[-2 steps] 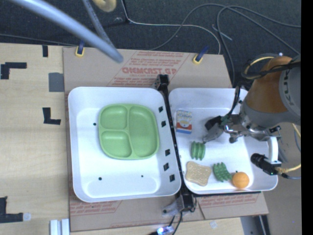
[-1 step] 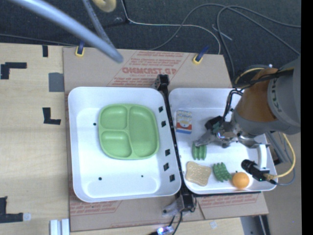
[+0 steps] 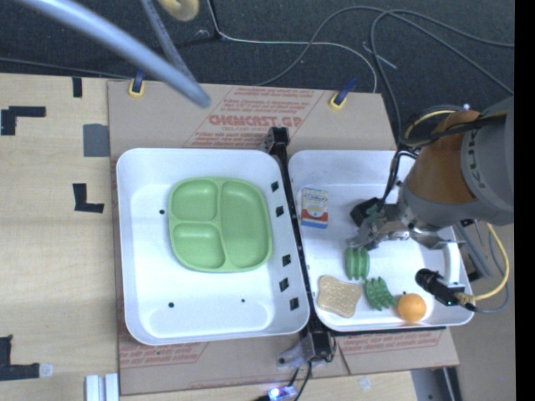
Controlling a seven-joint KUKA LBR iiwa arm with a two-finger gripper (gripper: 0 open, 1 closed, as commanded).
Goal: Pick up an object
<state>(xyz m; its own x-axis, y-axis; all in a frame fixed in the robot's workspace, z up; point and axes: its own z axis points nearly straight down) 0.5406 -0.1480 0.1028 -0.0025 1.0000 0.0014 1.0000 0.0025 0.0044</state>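
Overhead view of two white bins side by side. The left bin (image 3: 142,224) holds a green divided plate (image 3: 221,224) lying flat at its centre. The right bin (image 3: 334,161) carries the loose items, grouped toward its 6 o'clock rim, probably to keep them within the arm's reach: a small carton (image 3: 314,207) near the divider, a green ridged piece (image 3: 358,263), a slice of bread (image 3: 338,296), a green leafy piece (image 3: 379,292) and an orange (image 3: 410,307). The gripper (image 3: 368,234) enters from 3 o'clock and hangs low over the right bin; whether it is released or clenched cannot be told, and nothing is seen held. The likeliest target, the green ridged piece, lies just beside the gripper at its 6 o'clock; the carton sits near at 10 o'clock.
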